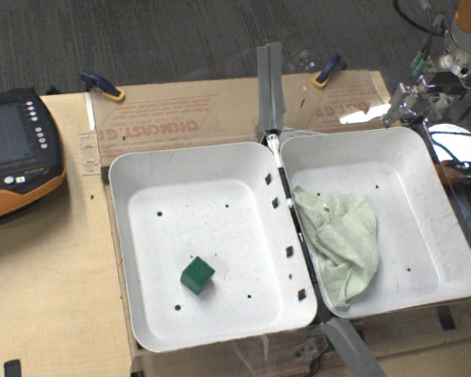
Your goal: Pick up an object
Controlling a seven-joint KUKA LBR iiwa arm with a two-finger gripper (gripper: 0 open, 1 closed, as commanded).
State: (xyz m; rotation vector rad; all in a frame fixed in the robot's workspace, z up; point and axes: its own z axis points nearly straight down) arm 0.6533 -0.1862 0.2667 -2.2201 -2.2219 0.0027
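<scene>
Camera view gives us 1 small green cube (198, 274) on the floor of the left white bin (132, 236) and a crumpled pale green cloth (342, 243) against the right white bin's (438, 204) inner wall. The gripper (407, 105) sits beyond that bin's far right corner; we cannot tell its finger spacing. We judge the cube could skid aside under an off-centre descent, and the cloth could slip out of a shallow pinch.

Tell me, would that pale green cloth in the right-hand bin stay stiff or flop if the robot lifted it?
The cloth would probably flop: it lies crumpled in soft folds against the right bin wall. It looks light and thin, so a pinch might lift only one fold while the rest dangles. It seems unlikely to roll or slide.
</scene>
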